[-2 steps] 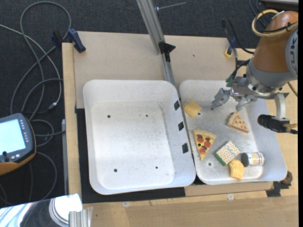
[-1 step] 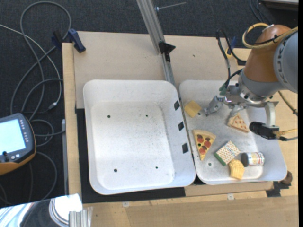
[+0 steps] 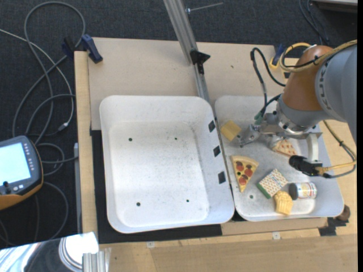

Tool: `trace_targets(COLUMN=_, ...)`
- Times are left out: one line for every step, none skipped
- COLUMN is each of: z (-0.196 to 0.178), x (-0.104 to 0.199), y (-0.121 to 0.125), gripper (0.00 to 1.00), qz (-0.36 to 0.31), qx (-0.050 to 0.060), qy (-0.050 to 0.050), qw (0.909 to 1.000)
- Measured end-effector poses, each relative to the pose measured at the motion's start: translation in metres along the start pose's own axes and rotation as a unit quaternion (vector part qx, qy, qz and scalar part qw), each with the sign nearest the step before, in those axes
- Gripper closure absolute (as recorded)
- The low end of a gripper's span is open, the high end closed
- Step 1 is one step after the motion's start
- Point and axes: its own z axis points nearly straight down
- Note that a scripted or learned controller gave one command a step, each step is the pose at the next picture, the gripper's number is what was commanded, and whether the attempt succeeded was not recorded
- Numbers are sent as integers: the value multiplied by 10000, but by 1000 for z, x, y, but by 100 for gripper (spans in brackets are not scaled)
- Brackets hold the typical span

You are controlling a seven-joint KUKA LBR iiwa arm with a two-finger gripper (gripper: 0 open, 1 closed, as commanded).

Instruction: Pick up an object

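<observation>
While I hang low over the right bin [image 3: 241,109], my gripper [image 3: 248,136] points toward that bin's left wall, and whether I stand open or closed I cannot tell from this slant. Just beside my tip, on its left, lies a yellow block [image 3: 230,130], close to the bin's left wall; I cannot tell whether I touch it. Under my wrist, on my other side, a pale wedge [image 3: 285,147] with reddish spots lies flat on the bin floor, partly hidden by me.

A little farther off, toward the camera, a pizza slice [image 3: 244,172] lies flat with its point aimed at the bin's front edge — red rounds on yellow. To its right sits a checkered box [image 3: 273,182], green along one edge, tilted on the floor. Beyond that, nearer the front right corner, a small can [image 3: 304,191] lies on its side, and a knobbly yellow piece [image 3: 283,203] rests just beside it, touching or nearly touching the box's corner.

Farther still, across the shared edge, the left bin [image 3: 159,163] shows a white floor speckled dark. Both bins sit on the wooden bench [image 3: 142,67]. At the back a slanted metal post [image 3: 180,21] rises from between the bins, and a blue clamp [image 3: 91,47] grips the bench's far left corner.
</observation>
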Motion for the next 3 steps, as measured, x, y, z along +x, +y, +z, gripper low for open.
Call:
trace_targets(z=-15, x=0, y=2, gripper=100, qz=-1, qx=-42, qy=-3, qw=10000)
trace_targets(z=-56, x=-1, y=3, gripper=100, qz=-3, qx=-43, qy=-10, qw=10000)
trace_targets(z=-100, x=-1, y=11, gripper=100, qz=-6, qx=-42, qy=-12, qw=10000)
